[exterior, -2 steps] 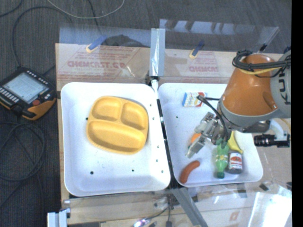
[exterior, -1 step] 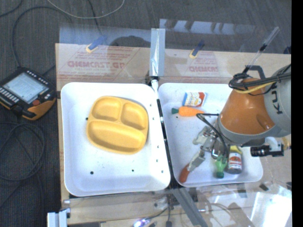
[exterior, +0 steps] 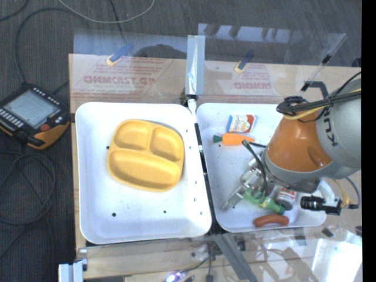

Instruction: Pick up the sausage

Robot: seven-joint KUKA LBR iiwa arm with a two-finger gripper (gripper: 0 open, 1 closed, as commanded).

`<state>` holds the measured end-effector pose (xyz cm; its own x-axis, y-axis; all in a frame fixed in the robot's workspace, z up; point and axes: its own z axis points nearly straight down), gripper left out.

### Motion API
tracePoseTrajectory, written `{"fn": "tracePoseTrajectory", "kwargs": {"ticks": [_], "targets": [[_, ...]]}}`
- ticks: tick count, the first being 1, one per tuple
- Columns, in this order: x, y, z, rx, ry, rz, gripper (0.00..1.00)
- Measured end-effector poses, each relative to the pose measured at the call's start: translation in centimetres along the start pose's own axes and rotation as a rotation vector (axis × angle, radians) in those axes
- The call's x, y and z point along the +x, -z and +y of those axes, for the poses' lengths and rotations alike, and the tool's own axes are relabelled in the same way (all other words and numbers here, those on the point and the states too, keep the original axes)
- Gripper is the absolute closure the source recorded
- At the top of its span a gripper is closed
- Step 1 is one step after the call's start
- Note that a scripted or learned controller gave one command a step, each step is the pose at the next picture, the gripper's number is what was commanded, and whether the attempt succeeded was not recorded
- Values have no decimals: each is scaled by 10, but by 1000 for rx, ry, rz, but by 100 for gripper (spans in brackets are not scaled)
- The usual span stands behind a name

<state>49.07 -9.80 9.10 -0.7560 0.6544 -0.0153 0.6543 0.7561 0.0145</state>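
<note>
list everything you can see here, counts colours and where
white bins: 2, white, side by side on the bench
divided plate: 1, yellow, left bin
sausage: 1, red-brown, right bin near front edge
carrot: 1, orange, right bin, upper part
small packet: 1, white and red, above the carrot
green item: 1, green, right bin by the gripper
pendant: 1, black and orange, floor at left
arm: 1, grey and orange, over right bin
gripper: 1, metal, above the sausage

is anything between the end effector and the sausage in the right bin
Yes. A green object lies right at the end effector, between it and the sausage, which rests near the right bin's front edge. A small can-like item also sits just above the sausage. The carrot and carton lie apart, further back.
</note>
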Motion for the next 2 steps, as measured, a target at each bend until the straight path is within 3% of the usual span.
{"fn": "tracePoseTrajectory", "kwargs": {"ticks": [1, 2], "targets": [[-34, 32, -49, 17, -313, 13, 0], [-84, -2, 21, 9, -370, -1, 0]]}}
